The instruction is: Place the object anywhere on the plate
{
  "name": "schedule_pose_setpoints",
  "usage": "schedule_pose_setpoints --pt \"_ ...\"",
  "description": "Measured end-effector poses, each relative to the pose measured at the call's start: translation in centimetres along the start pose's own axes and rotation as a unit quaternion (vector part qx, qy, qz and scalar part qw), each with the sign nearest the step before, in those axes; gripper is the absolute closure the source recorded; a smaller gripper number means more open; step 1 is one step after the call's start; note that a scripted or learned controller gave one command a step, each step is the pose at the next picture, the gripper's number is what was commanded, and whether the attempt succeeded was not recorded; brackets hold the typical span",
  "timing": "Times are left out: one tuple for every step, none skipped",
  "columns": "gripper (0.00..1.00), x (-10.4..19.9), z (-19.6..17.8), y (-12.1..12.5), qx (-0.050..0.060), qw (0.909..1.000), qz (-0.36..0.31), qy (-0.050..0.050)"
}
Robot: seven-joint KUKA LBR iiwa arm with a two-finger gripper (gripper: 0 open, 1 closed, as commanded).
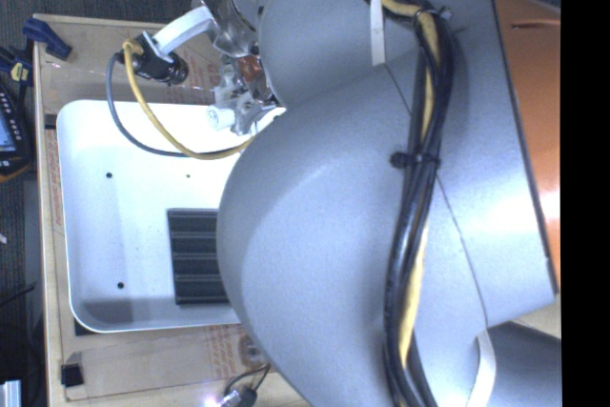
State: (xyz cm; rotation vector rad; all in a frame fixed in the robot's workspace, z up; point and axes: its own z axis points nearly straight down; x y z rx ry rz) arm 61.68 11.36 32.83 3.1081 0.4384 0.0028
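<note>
The smooth, rounded grey arm (381,205), with its orange band and a bundle of black and yellow cables strapped along it by white ties, bulks over the right side of one shallow white bin (105,205), a glossy plastic tray with rounded corners on a pale wooden bench (143,362). Inside the bin, against the arm, lies one dark ribbed rectangular object (195,253); at the bin's top edge hangs the metal gripper (238,105), its grasp impossible to tell, while the task's thing cannot be identified

Grey arm (381,205) over white bin (105,205)
</note>
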Motion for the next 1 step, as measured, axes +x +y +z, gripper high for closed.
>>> schedule_pose_setpoints --pt "1.00 -2.63 -9.75 -6.29 0.001 0.9999 0.012 0.001"
